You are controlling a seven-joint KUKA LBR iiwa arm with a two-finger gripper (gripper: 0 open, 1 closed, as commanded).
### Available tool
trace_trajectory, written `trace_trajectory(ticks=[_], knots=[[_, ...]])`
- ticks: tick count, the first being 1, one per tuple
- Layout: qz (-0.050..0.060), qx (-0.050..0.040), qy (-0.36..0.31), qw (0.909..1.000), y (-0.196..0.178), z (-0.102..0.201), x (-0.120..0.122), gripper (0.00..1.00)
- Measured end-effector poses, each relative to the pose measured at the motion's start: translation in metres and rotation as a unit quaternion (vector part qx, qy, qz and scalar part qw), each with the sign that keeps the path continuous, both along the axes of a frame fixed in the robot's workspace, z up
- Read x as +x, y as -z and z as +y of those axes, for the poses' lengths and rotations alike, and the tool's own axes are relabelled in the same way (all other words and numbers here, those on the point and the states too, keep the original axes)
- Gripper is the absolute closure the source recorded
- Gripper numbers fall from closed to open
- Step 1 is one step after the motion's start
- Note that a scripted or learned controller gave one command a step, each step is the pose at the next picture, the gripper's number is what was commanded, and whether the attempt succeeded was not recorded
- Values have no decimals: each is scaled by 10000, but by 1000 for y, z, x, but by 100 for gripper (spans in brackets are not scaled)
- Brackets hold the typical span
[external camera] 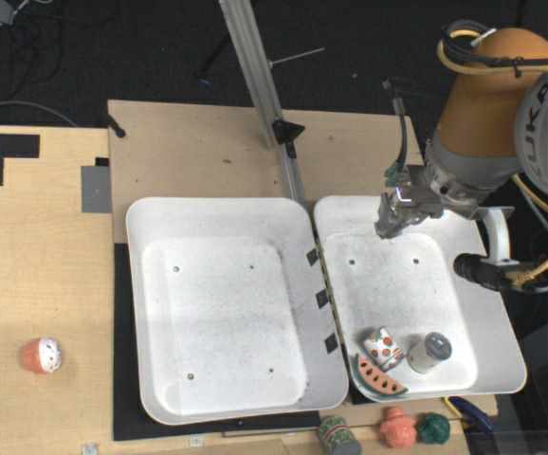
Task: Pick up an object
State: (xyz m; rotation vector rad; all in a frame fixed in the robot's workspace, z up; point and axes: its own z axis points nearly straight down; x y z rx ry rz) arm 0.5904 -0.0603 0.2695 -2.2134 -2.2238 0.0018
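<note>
In the right bin (pixel 397 273), near its front edge, lie a red-and-white patterned object (pixel 382 347), a small grey cylinder with a cap (pixel 431 350) and a watermelon-slice toy (pixel 380 377). My gripper (pixel 394 218) hangs over the bin's back left part, well behind those objects, with nothing seen between its fingers. The view from above does not show how far apart the fingers are.
The left bin (pixel 219 311) stands beside the right one, with black clips along the shared edge. A slanted metal rail (pixel 260 74) rises behind the bins. A red-and-white ball (pixel 42 355) lies on the bench at left. Small toys (pixel 397 428) sit in front of the right bin.
</note>
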Motion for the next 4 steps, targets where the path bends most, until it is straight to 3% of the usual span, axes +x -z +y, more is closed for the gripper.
trace_trajectory(ticks=[1,3,4], knots=[[10,0,7,10000,21,47,5,100],[-6,-4,1,10000,21,151,10,100],[-4,-14,14,10000,21,149,10,0]])
